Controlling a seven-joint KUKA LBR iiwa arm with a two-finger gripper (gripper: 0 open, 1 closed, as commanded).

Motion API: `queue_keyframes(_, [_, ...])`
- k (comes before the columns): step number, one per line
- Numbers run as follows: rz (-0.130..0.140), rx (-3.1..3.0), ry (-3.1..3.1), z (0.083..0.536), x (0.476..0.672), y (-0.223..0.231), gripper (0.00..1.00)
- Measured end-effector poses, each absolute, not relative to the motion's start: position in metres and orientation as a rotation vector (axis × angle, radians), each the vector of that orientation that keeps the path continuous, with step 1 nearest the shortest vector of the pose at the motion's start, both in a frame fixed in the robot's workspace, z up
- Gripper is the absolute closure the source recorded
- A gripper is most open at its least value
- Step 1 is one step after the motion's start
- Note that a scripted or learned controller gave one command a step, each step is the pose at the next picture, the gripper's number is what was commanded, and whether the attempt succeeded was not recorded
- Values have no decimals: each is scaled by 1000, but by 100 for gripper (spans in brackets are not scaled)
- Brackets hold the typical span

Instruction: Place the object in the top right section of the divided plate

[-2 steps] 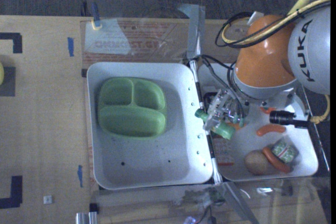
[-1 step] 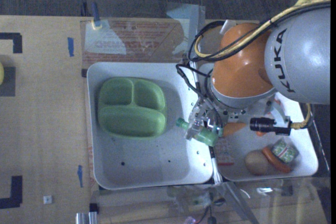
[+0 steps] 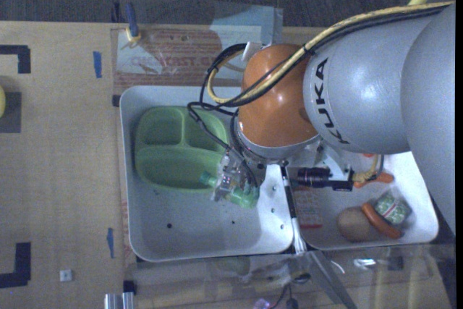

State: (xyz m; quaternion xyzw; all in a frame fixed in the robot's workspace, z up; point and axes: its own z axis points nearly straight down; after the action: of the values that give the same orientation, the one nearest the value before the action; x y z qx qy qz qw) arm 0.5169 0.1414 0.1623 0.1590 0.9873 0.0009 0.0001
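Hand [image 3: 233,183] hovering by green plate [image 3: 177,148] w/ green object [image 3: 246,193] under it; grip state: can't tell.

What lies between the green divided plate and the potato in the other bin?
In the camera view, the gripper and the bins' adjoining walls lie between the green divided plate and the potato.

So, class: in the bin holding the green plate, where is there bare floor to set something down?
Left bin: bare floor runs below the green divided plate, between it and the near rim. Crowded: the plate's right edge, where the gripper hangs. In the right bin, objects fill the near corner.
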Motion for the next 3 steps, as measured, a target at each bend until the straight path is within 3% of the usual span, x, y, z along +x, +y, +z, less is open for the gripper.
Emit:
queue_keyframes(1, [5, -143, 3131, 239, 546, 178, 100])
queue_keyframes(2, [3, -119, 3137, 230, 491, 167, 100])
queue_keyframes(3, [2, 12, 3139, 237, 494, 126, 100])
